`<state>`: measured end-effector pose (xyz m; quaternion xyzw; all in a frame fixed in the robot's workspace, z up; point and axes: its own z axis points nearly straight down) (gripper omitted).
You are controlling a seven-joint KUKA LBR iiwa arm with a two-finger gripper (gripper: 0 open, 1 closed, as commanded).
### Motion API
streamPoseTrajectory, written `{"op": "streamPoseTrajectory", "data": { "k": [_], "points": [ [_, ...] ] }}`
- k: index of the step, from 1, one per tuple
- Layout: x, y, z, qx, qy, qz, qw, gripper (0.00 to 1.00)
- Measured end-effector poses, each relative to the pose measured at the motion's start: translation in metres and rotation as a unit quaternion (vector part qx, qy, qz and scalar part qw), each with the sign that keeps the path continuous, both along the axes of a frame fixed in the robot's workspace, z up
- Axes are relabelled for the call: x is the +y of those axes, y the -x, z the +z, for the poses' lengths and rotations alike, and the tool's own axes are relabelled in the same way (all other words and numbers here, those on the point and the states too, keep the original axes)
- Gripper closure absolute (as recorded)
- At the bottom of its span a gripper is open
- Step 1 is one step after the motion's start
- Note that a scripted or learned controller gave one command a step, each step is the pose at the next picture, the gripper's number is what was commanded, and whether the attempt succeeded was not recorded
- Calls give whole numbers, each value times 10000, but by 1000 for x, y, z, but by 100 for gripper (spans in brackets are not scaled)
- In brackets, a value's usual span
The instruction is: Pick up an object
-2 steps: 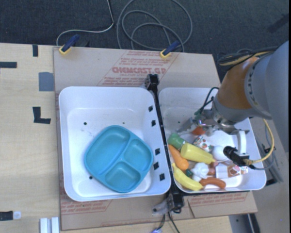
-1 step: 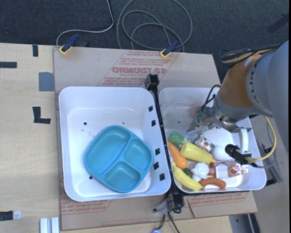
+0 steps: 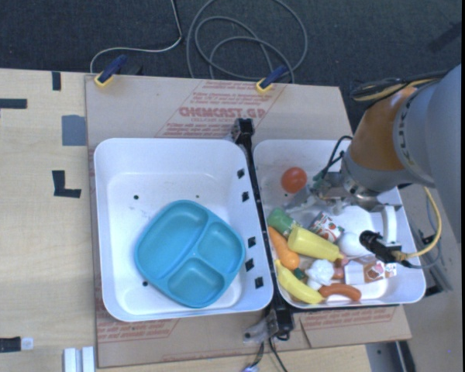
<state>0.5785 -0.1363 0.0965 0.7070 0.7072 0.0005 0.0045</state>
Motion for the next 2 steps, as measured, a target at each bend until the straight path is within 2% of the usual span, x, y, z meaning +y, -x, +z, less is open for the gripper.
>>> {"op": "streamPoseTrajectory", "data": {
  "k": [1,2],
  "points": [
    [36,-53,-12,46,-23,21,10000,0],
    [-26,-32,25,29,-12,-22,10000,0]
  ]
}}
